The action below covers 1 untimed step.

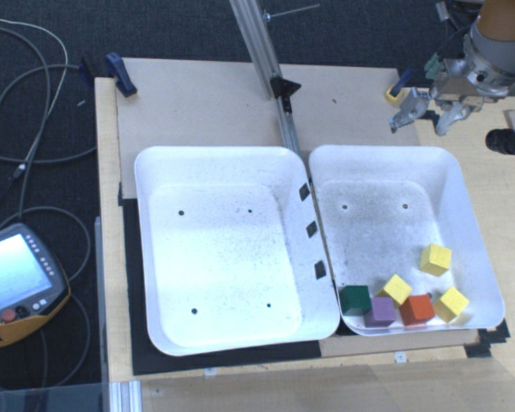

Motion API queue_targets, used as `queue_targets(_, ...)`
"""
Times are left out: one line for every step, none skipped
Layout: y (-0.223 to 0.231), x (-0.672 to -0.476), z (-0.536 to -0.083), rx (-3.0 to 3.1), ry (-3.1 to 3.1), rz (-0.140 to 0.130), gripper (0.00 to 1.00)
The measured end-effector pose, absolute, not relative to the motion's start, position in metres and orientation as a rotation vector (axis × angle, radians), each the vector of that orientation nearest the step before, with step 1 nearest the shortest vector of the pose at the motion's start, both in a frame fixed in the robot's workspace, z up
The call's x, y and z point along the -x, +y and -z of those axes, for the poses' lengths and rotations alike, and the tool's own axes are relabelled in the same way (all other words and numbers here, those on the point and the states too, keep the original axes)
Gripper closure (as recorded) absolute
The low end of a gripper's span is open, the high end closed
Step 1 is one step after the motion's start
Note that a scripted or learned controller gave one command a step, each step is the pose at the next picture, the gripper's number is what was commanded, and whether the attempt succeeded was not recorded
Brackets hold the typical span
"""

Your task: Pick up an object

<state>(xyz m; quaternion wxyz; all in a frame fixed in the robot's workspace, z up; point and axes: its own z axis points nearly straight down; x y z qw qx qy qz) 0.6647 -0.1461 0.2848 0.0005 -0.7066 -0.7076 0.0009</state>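
Blocks cluster in the right bin's near corner, well below the empty, open gripper, none picked.

You have 2 white bins, left and right, both black-speckled. Right holds 3 yellow blocks, 1 green, 1 purple, 1 red-orange. Counter is tan.

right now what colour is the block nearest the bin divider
Green, at the right bin's near-left corner, in the camera view.
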Motion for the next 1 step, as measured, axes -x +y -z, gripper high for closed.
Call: queue_targets(-0.2153,-0.6681,-0.1350,2.220,-2.213,-0.009,0.00)
